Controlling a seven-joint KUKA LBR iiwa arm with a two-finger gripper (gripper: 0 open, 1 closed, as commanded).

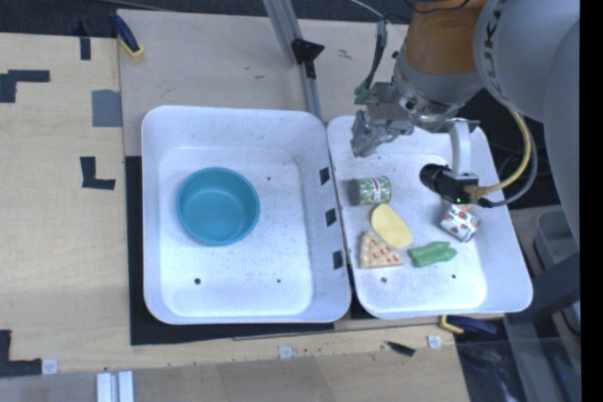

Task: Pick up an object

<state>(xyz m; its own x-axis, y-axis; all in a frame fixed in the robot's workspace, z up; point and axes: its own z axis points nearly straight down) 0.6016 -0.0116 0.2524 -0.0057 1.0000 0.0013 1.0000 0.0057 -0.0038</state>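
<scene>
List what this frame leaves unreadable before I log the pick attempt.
1. Camera view: the top edge and far corner of the right bin, hidden behind the arm.
2. Camera view: the bin floor directly under the gripper, covered by it.
3. Camera view: the label on the small can, too small to read.
4. Camera view: the white-and-red object, too small and blurred to identify.

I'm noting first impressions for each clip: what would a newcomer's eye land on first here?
The blue bowl sits alone in the left bin, the boldest colour in view. From the right, the grey arm with its orange band reaches in, its tool hanging over the far end of the right bin, just beyond a small can, a yellow piece and a green piece.
</scene>
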